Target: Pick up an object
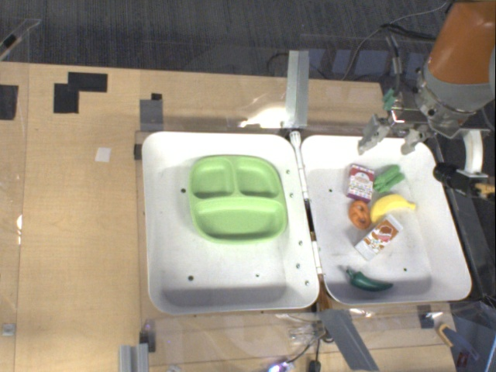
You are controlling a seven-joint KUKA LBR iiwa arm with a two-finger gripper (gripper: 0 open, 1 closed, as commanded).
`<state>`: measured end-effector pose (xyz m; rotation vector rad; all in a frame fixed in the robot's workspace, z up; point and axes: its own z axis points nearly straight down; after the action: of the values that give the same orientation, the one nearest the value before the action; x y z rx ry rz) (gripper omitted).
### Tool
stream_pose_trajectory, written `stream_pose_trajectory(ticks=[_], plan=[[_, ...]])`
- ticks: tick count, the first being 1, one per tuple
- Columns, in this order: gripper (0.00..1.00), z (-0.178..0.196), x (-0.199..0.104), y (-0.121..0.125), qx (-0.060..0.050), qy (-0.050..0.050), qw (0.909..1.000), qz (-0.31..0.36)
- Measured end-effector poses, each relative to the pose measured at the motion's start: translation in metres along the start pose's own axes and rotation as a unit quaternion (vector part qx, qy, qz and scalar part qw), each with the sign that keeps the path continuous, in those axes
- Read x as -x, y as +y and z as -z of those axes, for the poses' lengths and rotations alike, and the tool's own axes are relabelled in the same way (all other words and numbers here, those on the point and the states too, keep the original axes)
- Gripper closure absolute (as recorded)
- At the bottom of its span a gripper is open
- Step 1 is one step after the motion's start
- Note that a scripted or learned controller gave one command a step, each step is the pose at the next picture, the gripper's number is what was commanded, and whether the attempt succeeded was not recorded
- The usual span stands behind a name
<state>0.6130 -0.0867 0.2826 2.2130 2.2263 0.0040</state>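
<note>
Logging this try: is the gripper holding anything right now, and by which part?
Nothing is held. The gripper hangs open above the right bin's far edge, apart from the items.

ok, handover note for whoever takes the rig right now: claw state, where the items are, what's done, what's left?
Claw: open, holding nothing, over the far edge of the right bin.
Right bin holds the items: maroon carton, green pod, banana, orange fruit, white-and-red packet and dark green pepper, which lies apart near the front wall.
Left bin: green divided tray.
Done: nothing picked yet.
Left: come down on one item, close, lift. The cluster is tight; the pepper looks like the easier grasp.
</note>
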Motion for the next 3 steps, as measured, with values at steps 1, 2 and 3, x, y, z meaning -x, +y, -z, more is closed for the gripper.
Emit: stream_pose_trajectory(ticks=[1,2,3], plan=[[0.0,-0.106,0.034,-0.013,-0.001,0.0,0.9999,-0.016],[0.0,-0.187,0.042,-0.015,0.001,0.0,1.0,0.001],[0.0,-0.19,0.031,-0.026,0.008,-0.002,0.9964,0.084]])
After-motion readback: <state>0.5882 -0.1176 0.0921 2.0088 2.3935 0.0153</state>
